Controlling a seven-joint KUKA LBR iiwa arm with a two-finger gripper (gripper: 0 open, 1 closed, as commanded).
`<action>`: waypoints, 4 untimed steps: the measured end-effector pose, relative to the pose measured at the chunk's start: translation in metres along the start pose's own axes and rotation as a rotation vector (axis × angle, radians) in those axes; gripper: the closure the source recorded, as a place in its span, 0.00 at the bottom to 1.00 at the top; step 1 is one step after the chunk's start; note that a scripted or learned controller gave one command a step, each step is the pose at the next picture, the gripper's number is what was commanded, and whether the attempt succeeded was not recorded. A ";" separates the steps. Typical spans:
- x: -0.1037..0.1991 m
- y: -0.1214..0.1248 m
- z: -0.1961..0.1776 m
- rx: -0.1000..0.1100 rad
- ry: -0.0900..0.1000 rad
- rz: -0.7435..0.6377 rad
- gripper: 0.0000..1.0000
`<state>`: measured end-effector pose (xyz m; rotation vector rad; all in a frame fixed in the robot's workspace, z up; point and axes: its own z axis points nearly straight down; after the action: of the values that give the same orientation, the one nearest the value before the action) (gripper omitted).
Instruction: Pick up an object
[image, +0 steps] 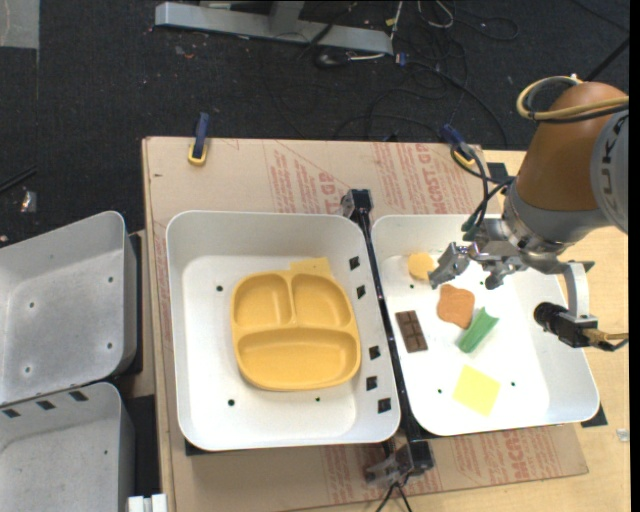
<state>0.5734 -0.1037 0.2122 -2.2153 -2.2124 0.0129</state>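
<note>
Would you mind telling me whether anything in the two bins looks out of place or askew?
Little stands out. The yellow divided tray lies tilted in the left bin, with a pale yellow piece poking out from under its top edge. In the right bin, the green block rests against the orange piece. Nothing looks spilled or damaged.

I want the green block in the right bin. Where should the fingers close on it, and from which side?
Come straight down and close across the narrow width of the green block, near its middle. It lies flat and slanted, so turn the gripper to match. The orange piece crowds its upper-left end; favour the lower half.
</note>
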 end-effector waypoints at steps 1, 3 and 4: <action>0.000 0.003 -0.007 -0.012 -0.001 -0.002 0.00; 0.003 -0.010 0.100 -0.009 -0.001 0.000 0.00; 0.003 -0.010 0.121 -0.011 -0.001 0.000 0.00</action>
<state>0.5616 -0.1002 0.0913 -2.2212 -2.2187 0.0020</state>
